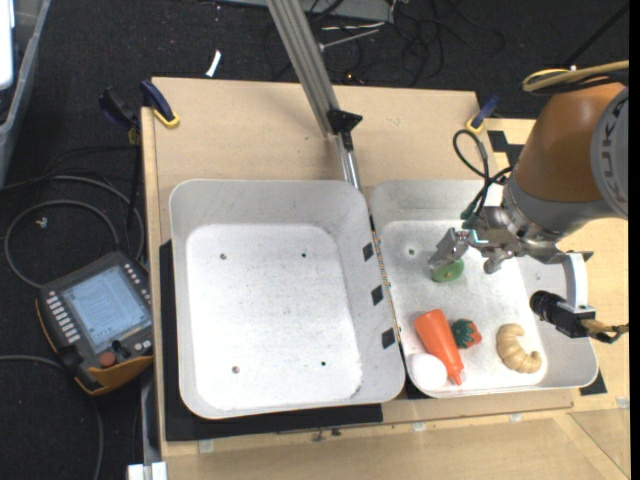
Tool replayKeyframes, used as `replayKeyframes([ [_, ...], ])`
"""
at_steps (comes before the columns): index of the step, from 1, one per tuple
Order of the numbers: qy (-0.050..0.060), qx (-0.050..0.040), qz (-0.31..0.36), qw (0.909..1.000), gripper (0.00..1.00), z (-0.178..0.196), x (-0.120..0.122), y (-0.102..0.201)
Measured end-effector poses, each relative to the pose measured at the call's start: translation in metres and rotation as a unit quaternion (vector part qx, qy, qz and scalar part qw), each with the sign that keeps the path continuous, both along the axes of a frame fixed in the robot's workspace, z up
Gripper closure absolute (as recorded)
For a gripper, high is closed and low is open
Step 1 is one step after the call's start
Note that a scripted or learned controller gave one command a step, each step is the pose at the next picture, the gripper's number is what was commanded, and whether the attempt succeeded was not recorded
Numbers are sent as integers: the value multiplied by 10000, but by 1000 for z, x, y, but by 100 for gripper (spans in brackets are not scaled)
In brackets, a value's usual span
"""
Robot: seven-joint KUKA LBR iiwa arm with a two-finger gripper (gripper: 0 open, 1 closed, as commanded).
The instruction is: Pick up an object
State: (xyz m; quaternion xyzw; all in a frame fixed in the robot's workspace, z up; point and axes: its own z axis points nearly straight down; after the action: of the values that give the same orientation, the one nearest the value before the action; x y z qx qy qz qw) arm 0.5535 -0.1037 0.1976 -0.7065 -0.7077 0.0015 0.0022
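the end effector (466,251) hung in the right bin (400,203), directly over a small green object (450,269) lying just below-left of it (grip state could not be told, nothing visibly held).

Arm (575,148): cut off by the right edge; base out of frame.
Green item (452,268): partly covered by the jaws; shape and kind not legible.
Jaws: whether they close on the green item cannot be told.
Red-and-green item (466,333): too small to identify.
White item (429,370): at the carrot's (440,340) lower end; kind unclear.
Clear tub (22,38): cut off at the left and top edges.
Pendant (98,318): screen text illegible.
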Motion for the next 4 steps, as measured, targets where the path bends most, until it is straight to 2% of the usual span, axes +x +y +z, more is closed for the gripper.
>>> replayKeyframes([
  [1,-19,-2,-10,10000,0,2,1,0],
  [3,3,1,-14,10000,0,-102,-11,-1],
  [4,-27,-3,-14,10000,100,-89,-9,-1],
])
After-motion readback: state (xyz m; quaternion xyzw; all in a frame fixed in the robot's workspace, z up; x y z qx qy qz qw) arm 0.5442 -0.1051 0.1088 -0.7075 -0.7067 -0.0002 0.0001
